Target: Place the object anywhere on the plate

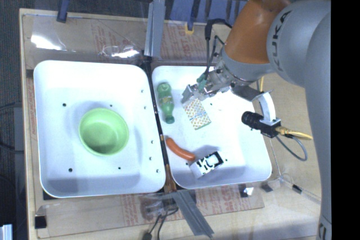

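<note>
The gripper (194, 93) hangs over the upper middle of the right bin (247, 166), at the end of the grey arm (292, 36) that reaches in from the right with its orange band above the wrist. A small patterned packet (197, 114) sits right below the gripper, tilted, its upper end meeting the gripper's tip. Whether the fingers are wide, narrow or closed on the packet cannot be told, because the metal parts there blur together and the wrist covers what lies behind.

Around it in the same bin, a green bottle (165, 101) lies along the left wall, just beside the packet and apart from it. Lower down, an orange sausage-shaped thing (180, 149) lies aslant near the left wall, its lower end touching a black and white box (208, 162) near the front wall. A black cylinder with a yellow cable (260, 121) sticks out from the arm over the bin's right side.

The left bin (56, 166) holds a green plate (103, 131), more a shallow bowl by its look, lying near the middle and well apart from the packet. The two bin walls and the divider between them stand between packet and plate.

Behind the bins, clear plastic sheeting (84, 42) on the worktop (225, 202) glares, and blue blocks (194, 8) at the back are partly cut off by the arm.
</note>
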Controlling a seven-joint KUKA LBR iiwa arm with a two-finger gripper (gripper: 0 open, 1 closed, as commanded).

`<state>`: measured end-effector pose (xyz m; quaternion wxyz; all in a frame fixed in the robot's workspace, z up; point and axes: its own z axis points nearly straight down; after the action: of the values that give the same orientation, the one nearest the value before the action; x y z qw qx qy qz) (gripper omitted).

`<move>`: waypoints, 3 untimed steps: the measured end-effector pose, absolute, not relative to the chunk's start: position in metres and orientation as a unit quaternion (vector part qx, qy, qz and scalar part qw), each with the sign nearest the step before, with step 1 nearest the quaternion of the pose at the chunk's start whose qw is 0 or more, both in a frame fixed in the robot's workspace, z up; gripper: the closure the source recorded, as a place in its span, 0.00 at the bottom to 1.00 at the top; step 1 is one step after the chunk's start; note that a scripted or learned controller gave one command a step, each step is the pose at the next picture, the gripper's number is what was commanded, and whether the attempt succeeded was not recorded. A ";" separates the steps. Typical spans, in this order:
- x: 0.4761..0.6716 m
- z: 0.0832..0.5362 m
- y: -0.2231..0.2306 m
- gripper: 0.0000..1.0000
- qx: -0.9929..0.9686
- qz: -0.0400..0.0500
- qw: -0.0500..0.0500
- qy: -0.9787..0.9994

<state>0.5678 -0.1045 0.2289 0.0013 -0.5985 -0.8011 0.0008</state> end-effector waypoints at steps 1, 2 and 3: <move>0.557 0.190 -0.010 1.00 -0.579 0.002 0.002 -0.815; 0.553 0.190 0.065 1.00 -0.562 0.002 0.002 -0.827; 0.522 0.189 0.127 1.00 -0.391 0.002 0.002 -0.920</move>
<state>0.5216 0.1266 0.1891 0.0025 -0.3914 -0.9202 0.0019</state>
